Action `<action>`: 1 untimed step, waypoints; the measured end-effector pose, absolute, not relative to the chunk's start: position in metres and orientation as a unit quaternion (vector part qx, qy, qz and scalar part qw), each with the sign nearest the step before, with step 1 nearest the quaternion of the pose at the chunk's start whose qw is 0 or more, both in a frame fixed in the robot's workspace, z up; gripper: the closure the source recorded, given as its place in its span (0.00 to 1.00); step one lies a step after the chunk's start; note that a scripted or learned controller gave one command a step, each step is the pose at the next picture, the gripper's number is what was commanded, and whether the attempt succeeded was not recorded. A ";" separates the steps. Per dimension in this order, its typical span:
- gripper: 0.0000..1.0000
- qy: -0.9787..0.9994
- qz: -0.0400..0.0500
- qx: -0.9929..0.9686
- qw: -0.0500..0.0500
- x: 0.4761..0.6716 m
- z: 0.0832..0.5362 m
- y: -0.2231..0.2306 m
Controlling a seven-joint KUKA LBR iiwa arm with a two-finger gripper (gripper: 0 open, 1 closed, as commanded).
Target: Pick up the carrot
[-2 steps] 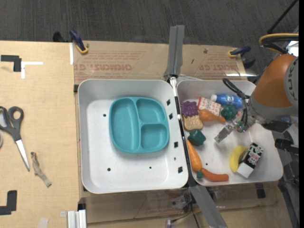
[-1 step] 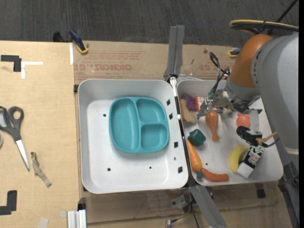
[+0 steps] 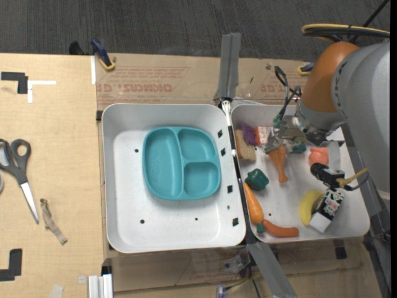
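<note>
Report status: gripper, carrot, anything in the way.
Gripper low over right bin, fingers unclear. Carrot lies by the bin's left wall, not held. Green toy at its upper end, red pepper at its lower.

The carrot (image 3: 252, 205) lies against the bin wall (image 3: 238, 185), hemmed by the green toy (image 3: 257, 179)

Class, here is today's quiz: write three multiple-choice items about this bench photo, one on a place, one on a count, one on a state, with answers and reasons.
1. Where does the teal plate lie?
A. left bin
B. right bin
C. on the cardboard

2. How many compartments has it?
A. two
B. three
C. four

3. How does the carrot lie?
A. lifted above the bin
C. on the plate
B. flat in the right bin

Answers:
1 A, it sits mid-floor in the left bin.
2 B, its ridges mark three.
3 B, it rests along that bin's left wall, apart from the tool.
</note>
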State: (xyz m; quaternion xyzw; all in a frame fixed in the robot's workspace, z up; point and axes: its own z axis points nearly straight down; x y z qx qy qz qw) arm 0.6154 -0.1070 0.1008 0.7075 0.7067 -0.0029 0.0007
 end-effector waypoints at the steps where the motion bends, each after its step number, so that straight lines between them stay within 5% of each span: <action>1: 1.00 0.546 -0.002 0.838 0.000 0.608 0.191 -0.040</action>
